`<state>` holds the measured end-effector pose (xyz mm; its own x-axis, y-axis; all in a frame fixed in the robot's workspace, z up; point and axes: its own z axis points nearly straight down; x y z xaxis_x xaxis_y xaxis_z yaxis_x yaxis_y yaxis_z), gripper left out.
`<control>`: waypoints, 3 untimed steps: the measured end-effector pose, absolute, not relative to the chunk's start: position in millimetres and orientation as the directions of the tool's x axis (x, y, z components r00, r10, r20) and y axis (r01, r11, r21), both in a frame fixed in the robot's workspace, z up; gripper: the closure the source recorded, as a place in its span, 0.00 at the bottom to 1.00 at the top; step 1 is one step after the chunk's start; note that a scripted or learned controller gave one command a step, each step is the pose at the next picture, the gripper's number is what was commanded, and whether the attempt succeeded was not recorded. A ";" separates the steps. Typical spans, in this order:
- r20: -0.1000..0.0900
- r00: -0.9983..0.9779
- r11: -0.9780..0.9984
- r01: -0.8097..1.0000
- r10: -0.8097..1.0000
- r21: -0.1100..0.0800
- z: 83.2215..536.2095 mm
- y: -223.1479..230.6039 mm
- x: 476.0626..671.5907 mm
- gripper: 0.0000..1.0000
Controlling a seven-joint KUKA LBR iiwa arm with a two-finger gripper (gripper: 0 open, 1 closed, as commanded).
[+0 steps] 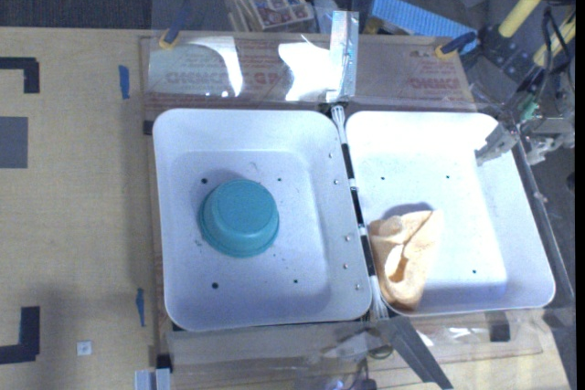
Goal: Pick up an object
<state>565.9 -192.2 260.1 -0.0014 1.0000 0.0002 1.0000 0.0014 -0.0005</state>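
Locating the gripper: the gripper [498, 142] sits at the upper right edge of the right bin [457, 169], near the far right corner, well apart from both objects.
Gripper state: cannot tell from this view; nothing is visibly held.
Right bin contents: a tan cloth [405, 256] lies crumpled against the bin's left wall, toward the near corner, touching the divider side.
Left bin contents: a teal bowl [239, 216] rests upside down near the middle of the left bin [183, 142], clear of every wall.
Desk: the desk [73, 196] extends to the left of the bins and carries black corner marks.
Cloth handling: judged soft, light and limp; it will likely bunch and drape when lifted. Take hold at a raised fold near its centre, away from the bin wall.
Bowl handling: judged rigid, light and smooth; the inverted dome offers little purchase and may slip. Take hold across the lower rim, where the sides are steepest.
Nearest candidate: the cloth, lying in the same bin as the gripper.
Task progress: judged as no pick yet made.
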 end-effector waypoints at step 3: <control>-0.006 -0.127 0.127 0.992 0.992 0.019 101.8 -102.6 538.1 1.00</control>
<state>538.1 -102.6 101.8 -0.1268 0.9919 -0.0061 0.9917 0.1269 0.0190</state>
